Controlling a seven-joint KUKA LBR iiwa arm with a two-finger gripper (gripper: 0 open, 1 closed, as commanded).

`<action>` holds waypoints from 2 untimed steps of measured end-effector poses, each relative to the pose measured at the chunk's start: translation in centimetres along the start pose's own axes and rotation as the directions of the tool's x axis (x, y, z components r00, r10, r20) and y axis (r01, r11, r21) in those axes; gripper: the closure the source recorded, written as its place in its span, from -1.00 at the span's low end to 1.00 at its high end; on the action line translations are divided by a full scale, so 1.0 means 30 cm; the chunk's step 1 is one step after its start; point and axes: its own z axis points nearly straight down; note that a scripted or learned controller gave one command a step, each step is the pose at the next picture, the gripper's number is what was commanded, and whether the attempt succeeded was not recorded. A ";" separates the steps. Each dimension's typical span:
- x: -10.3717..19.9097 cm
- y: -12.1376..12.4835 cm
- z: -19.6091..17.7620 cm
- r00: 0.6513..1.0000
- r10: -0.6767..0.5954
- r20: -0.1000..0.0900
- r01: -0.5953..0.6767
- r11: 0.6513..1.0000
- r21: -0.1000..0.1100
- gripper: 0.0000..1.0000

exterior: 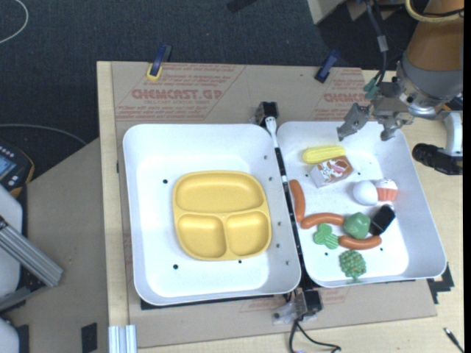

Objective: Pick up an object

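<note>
Bench [110, 197]: carried two shallow white bins side by side, their inner rims touching along the middle.
Left bin [147, 160]: held one yellow divided tray [221, 215], lying flat at its centre, the long compartment toward the far rim and two smaller ones toward the near rim.
Right bin [419, 226]: held all the small objects, gathered in its middle and toward the near rim.
Arm [434, 46]: reached in over the far right corner of the right bin.
Gripper [372, 123]: hung above the far rim of the right bin, fingers spread apart, nothing between them.
Corn cob [323, 154]: nearest the far rim, just beside the gripper.
Snack packet [330, 172]: touching the corn's near side.
Sausages: one [296, 199] along the inner rim, another [322, 219] crosswise mid-bin.
White egg [364, 192]: toward the right rim, against a cupcake [386, 190].
Green vegetable [357, 224]: beside a black piece [382, 218].
Grapes [352, 263]: closest to the near rim.
</note>
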 end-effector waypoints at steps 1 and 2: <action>0.000 0.008 -0.025 1.000 -0.002 0.002 0.002 1.000 -0.013 -1.00; -0.025 -0.002 0.131 1.000 -0.001 0.001 0.001 1.000 -0.006 -1.00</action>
